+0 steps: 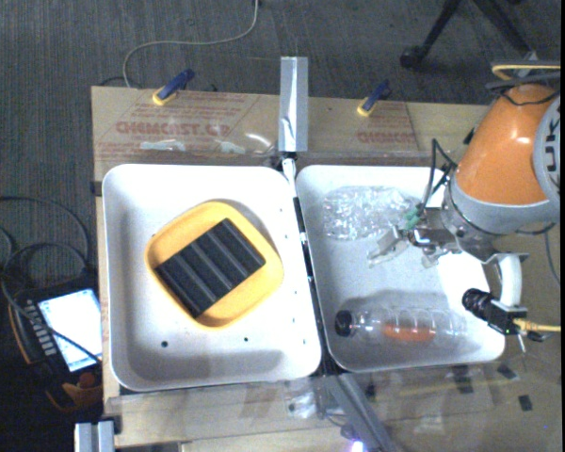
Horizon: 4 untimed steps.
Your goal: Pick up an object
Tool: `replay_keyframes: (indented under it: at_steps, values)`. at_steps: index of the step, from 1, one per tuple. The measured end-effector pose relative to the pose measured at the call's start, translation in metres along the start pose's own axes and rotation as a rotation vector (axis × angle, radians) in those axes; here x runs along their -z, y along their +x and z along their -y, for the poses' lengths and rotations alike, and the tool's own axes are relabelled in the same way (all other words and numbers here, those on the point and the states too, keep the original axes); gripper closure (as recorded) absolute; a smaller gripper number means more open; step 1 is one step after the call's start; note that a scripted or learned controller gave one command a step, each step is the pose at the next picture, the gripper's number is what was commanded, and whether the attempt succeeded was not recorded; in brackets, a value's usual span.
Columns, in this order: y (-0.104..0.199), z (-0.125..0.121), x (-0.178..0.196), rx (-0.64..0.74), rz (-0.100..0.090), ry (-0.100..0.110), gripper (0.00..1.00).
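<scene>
Clear crumpled plastic lies by the fingers, seemingly touching; cannot tell whether they grip it

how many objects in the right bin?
2. A crumpled clear plastic wrapper at the far side; a clear plastic bottle with black cap lying along the near wall. The arm may hide more.
</scene>
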<state>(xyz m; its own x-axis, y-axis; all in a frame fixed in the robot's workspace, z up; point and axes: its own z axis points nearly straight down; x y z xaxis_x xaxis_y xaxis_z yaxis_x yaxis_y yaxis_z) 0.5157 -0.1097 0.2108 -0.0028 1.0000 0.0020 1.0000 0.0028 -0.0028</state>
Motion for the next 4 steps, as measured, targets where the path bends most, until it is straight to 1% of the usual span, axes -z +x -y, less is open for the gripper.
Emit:
replay_keyframes:
  at_steps: [1,2,3,4]
  values:
    - [-0.037,-0.145,-0.071,-0.101,0.003,0.000,0.00]
    - [-0.078,-0.095,-0.014,-0.028,0.006,-0.002,0.00]
    - [-0.052,-0.099,-0.019,-0.147,0.000,-0.001,0.00]
    - [-0.102,-0.116,0.001,-0.093,0.004,-0.003,0.00]
